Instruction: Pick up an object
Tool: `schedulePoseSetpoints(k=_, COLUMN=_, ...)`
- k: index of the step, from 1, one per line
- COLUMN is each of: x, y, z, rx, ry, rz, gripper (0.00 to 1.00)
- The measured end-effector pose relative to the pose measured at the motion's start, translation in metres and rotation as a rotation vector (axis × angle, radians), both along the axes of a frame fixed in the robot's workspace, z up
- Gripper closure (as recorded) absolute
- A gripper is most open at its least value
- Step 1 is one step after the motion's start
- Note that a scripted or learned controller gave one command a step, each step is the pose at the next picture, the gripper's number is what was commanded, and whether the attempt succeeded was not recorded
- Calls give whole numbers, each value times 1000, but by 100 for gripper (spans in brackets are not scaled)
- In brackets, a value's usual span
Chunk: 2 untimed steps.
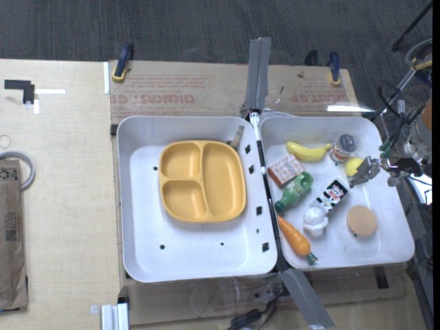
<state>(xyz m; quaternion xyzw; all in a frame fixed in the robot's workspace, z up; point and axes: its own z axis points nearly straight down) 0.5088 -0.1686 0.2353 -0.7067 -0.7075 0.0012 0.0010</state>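
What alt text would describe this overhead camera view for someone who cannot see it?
The robot's hand hovers at the right white bin, over a yellow banana, green bottle and orange carrot. The left white bin holds a yellow divided plate.

At the right edge of the scene the arm's pale grey wrist housing (pixel 418 151) carries dark metal brackets and small green fittings. Thin black cables (pixel 402 95) loop over it from the far right. The slim two-finger metal gripper (pixel 362 172), grey and silver, juts left from that housing.
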Motion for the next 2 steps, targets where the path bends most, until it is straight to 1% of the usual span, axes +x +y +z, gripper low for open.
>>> schedulePoseSetpoints(k=1, x=12, y=-22, z=-85, rx=1, ry=-1, rz=228, gripper=0)
schedulePoseSetpoints(k=2, x=73, y=-27, z=-129, rx=-4, ry=-25, rz=87, gripper=0)
